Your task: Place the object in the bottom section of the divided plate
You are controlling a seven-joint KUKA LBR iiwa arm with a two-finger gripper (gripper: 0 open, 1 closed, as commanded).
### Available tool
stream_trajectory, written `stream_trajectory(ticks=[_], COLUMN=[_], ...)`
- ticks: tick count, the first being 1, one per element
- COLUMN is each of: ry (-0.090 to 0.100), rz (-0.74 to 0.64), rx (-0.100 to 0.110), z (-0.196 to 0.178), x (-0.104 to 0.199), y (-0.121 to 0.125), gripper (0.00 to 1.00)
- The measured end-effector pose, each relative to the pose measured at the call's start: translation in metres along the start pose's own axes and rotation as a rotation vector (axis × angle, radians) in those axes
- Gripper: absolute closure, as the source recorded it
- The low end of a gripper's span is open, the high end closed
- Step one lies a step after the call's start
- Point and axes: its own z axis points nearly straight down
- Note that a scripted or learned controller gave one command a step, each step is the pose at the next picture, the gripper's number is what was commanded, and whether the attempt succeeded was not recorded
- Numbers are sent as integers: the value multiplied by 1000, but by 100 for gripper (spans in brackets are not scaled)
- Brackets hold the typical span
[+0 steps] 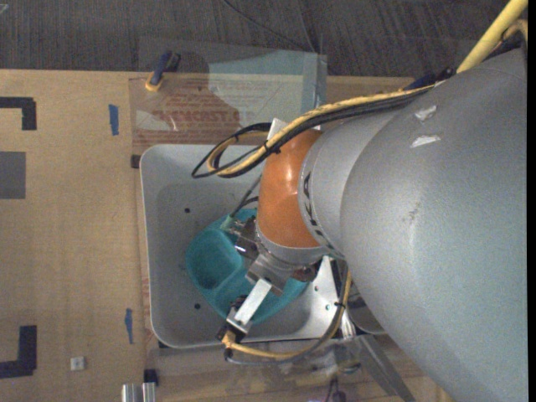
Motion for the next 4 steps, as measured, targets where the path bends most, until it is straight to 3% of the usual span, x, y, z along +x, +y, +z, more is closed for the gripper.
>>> stream_trajectory(ticks=[1, 2, 3, 4], ry=[2, 1, 0, 17], rz=[51, -22, 138, 170], rx=[-4, -4, 0, -10], z=[-35, -90, -36, 40], x=[-36, 12, -53, -54], y=[32, -3, 30, 36], gripper=[100, 100, 100, 100])
